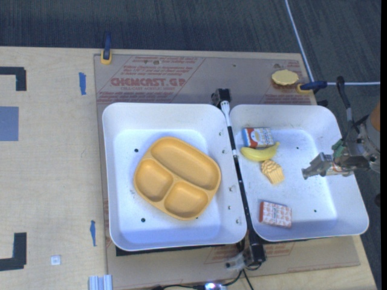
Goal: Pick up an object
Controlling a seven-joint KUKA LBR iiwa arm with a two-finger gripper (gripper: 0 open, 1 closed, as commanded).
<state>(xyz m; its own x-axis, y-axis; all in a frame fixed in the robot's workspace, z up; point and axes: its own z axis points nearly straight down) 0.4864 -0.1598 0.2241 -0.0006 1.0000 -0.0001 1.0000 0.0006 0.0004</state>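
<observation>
On the table (48,180), the left bin (115,162) holds a yellow tray (176,177). In the right bin (344,216), the pincer (314,169) hovers at three o'clock, apparently empty, its opening unclear. Approach seems underway; next, descend onto the banana (259,153) at ten o'clock.

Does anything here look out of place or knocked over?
One thing: a round yellow cookie-like toy lies outside both bins, on the board behind the right bin. The banana, carton and other items sit inside it. Nothing looks spilled or damaged.

One fixed camera, high above, slanting down on both bins (115,125)
</observation>
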